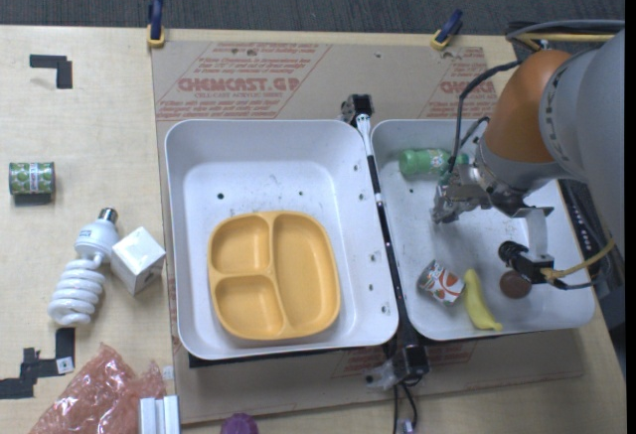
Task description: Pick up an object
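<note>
The pincer (449, 204) is positioned low over the right bin (422, 308), just below the green bottle (425, 161), presumably to reach a loose object from above. Whether it is open or closed cannot be told; nothing is seen held. The candidate objects are grouped toward the bin's near edge: a crumpled packet (441, 283), a banana (480, 301) and a brown round item (514, 285). The bin's far right side is hidden by the arm (542, 114).
</note>
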